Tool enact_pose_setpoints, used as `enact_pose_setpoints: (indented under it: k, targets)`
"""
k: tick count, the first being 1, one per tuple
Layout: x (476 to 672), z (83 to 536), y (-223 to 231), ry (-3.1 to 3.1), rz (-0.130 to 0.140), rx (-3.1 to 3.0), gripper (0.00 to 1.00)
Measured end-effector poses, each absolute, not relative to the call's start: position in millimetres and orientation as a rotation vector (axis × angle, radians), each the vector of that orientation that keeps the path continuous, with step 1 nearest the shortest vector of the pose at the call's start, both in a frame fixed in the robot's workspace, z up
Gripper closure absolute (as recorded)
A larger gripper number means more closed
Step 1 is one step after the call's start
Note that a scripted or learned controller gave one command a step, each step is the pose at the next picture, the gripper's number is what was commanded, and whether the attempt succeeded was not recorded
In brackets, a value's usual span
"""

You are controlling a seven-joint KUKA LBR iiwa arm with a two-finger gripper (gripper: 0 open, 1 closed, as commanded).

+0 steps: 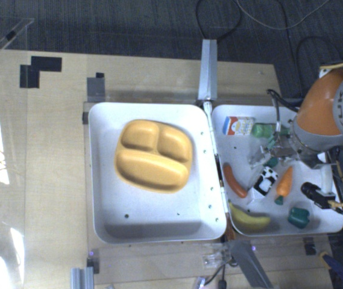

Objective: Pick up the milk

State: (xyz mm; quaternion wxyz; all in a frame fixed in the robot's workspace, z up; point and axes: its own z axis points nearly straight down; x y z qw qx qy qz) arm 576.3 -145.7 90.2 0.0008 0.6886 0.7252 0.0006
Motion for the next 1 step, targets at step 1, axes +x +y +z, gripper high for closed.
enact_pose_setpoints:
  k: [1]
  targets:
    - [545.9, 87.8, -141.5, 2.130, 0.014, 2.295, 0.00]
